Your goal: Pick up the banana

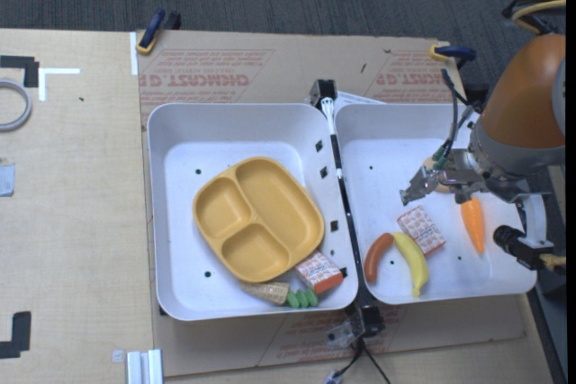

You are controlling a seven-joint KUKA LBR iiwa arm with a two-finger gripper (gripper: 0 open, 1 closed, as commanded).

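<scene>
My claw hangs over the middle of the right bin, and from this slanted view I cannot tell how it is set, though nothing is gripped in it. The banana lies near the front wall of that bin, pointing roughly front to back with a slight curve, well short of where I hover. It is crowded: a red sausage lies just beside it on the side toward the left bin, and a small printed box sits against its far end, touching or nearly so. A carrot rests farther toward my arm's side, apart from the others. The left bin, with its yellow divided plate and a few scraps of toy food at the front, is no concern of mine. To do this well, I judge I should move toward the front of the bin until I am above the banana's lower half, away from the box, turn my wrist so I close across its narrow width, and descend straight. The risks are nudging the sausage or clipping the box, so centring carefully matters most.
</scene>
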